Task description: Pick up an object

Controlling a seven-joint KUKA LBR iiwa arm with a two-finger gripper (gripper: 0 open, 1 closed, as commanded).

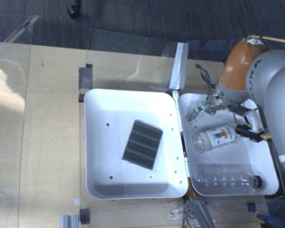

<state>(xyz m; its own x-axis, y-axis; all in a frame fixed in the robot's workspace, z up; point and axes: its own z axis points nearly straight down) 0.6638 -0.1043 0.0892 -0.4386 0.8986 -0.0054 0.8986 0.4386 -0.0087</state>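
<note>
A dark grey ridged rectangular pad (142,144) lies flat in the middle of the left bin (98,180). In the right bin (267,162) a small clear bottle with a white and green label (216,138) lies on its side. A larger clear plastic bottle with a black cap (228,180) lies along that bin's near wall. My gripper (202,110) hangs low over the far left corner of the right bin, just above and left of the small labelled bottle. Nothing can be made out in it.
The arm's grey body and orange band (242,63) cover the far right of the right bin. A metal bracket (178,70) stands at the far end of the seam between the bins. Black clamps (86,76) sit on the wooden bench left of the bins.
</note>
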